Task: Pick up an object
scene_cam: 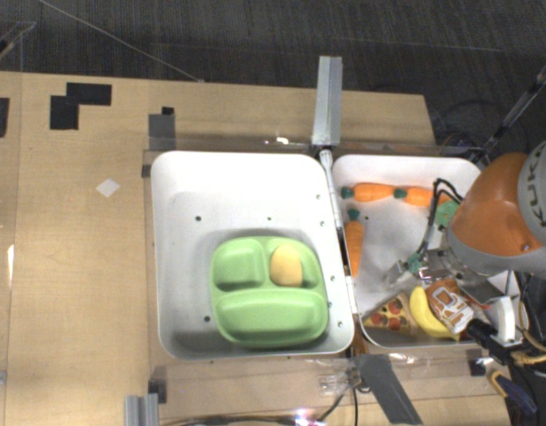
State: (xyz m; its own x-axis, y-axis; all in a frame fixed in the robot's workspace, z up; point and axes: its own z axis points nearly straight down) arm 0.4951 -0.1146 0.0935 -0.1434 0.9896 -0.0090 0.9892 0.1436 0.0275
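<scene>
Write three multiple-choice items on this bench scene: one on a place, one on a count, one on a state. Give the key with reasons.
1. Where does the green divided tray lie?
A. In the left bin
B. In the right bin
C. On the bench outside the bins

2. How many compartments does the tray have?
A. Two
B. Three
C. Five

3. How does the yellow egg-shaped object sit?
A. Loose on the left bin's floor
B. Inside the tray's upper right compartment
C. Among the toys in the right bin

Key:
1 A: the tray rests on the floor of the left bin.
2 B: two small sections above one long one.
3 B: it sits within that compartment's rim, while the gripper is over the right bin near the banana.
</scene>
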